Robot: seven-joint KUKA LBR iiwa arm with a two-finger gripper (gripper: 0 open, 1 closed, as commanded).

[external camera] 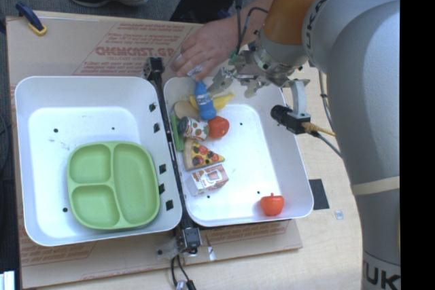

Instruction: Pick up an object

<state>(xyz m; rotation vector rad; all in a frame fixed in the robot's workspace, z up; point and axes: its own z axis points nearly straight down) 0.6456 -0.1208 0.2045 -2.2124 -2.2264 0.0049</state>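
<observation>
At the far end of the right bin (292, 166), the end effector (228, 78) sits just above a cluster of objects; whether it is spread or closed cannot be told. Directly beside it: a blue bottle (201, 97) over a yellow item (216, 102); nearer: a red tomato (218, 127), a pizza slice (201, 155), a small carton (209, 179), and a second tomato (272, 204) well apart. Left bin (41, 105): one green divided tray (113, 185).

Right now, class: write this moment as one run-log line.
arm: over right bin's far end | gripper: above blue bottle, nothing seen held | left bin: green tray | stage: approaching
</observation>
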